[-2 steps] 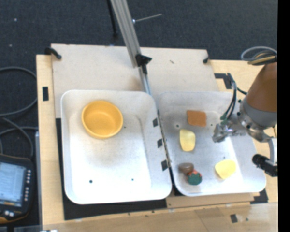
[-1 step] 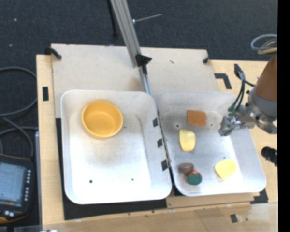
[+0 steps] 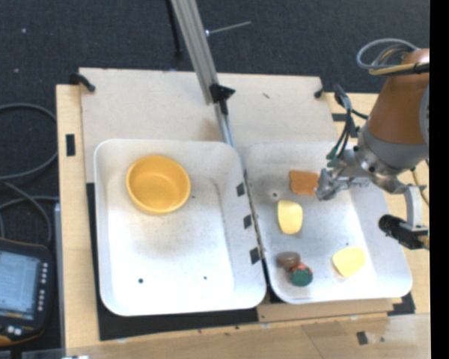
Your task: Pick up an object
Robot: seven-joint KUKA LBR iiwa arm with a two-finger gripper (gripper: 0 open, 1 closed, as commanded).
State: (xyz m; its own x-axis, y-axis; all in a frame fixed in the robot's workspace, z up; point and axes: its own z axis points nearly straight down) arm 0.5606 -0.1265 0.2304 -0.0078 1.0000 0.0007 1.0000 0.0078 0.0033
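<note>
Gripper (image 3: 326,188) sits low in right bin (image 3: 382,275), just beside orange block (image 3: 302,182). Can't tell its opening. Yellow bowl (image 3: 158,184) in left bin (image 3: 120,275).

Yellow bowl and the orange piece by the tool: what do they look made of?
Yellow bowl: likely plastic, smooth, evenly coloured, faint sheen. Orange piece: flat, matte, possibly sponge or foam; too small to be sure. It lies beside the tool.

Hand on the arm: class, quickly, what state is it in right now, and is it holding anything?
Hand: cannot be told; it sits low in the right bin, beside the orange block.
</note>
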